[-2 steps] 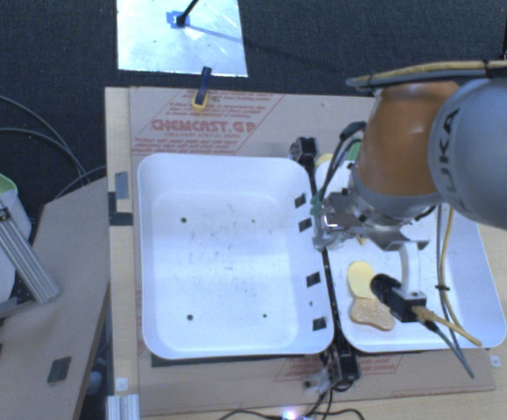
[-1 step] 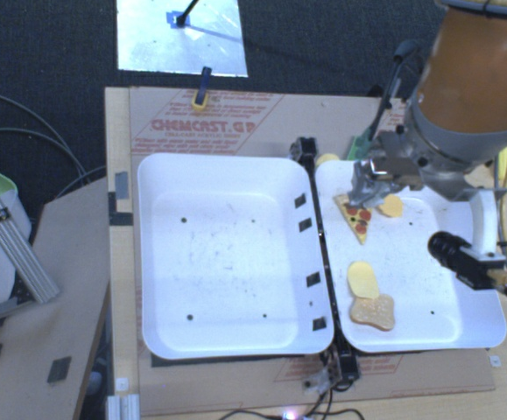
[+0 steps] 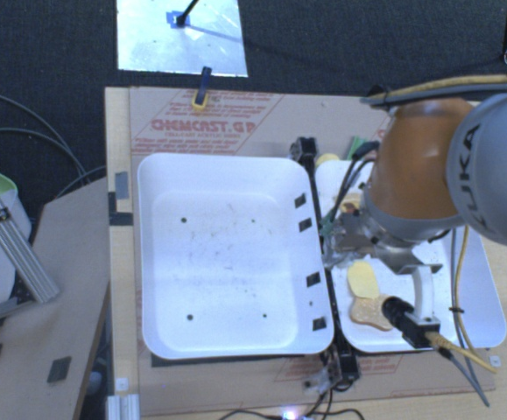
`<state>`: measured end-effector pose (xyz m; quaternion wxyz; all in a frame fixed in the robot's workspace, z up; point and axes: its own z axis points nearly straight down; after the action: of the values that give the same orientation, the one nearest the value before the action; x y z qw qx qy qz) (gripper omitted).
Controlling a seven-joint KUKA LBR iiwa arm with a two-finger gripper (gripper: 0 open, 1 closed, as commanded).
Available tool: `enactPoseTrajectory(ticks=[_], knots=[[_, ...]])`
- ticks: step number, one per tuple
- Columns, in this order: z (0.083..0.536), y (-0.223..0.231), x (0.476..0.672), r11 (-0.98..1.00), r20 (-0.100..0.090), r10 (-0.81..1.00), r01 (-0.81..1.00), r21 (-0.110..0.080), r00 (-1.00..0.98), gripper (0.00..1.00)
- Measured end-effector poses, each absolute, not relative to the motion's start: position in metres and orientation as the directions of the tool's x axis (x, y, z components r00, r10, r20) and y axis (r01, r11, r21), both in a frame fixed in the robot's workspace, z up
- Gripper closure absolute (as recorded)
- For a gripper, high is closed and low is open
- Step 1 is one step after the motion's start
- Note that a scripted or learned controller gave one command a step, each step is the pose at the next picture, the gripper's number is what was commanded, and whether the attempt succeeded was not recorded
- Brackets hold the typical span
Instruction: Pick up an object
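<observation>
- Gripper (image 3: 351, 234) of the grey arm with the orange band (image 3: 419, 160) is low inside the right shallow white plastic bin (image 3: 485, 309), close to that bin's left wall; the big wrist covers it from above, so whether it is released or clenched I cannot tell.
- Just below the gripper lies a pale yellow, oval, soft-looking piece (image 3: 362, 279), and touching its lower end there is a tan, flat piece shaped like a slice of toast (image 3: 369, 312). Both rest on the bin floor, and neither is lifted.
- Near the far rim of the same bin I can see a small rounded pale yellow object (image 3: 327, 159) and a little green thing (image 3: 356, 146), partly hidden behind the arm.
- Left shallow white plastic bin (image 3: 227, 252) shows its bare floor with some dark marks.
- My judgement is that the step in hand is the reach down toward an object, before any lift: nothing shows between the tool and the floor.
- For the next move, I think the gripper needs to be centred over one piece, probably the yellow oval one since it is nearest, and to close on it alone, not on the toast-like piece that touches it. Then a straight lift, away from the bin wall.
</observation>
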<state>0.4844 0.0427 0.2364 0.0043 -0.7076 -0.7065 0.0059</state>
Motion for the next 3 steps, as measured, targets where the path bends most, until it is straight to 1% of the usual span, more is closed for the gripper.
enactPoseTrajectory(ticks=[1,2,3], knots=[[0.380,0.085,0.488,0.010,0.005,1.000,1.000,0.018,-0.010,1.00],[0.407,-0.001,0.487,-0.006,-0.001,1.000,1.000,0.007,0.006,1.00],[0.216,0.032,0.493,0.002,0.000,1.000,1.000,-0.014,-0.002,1.00]])
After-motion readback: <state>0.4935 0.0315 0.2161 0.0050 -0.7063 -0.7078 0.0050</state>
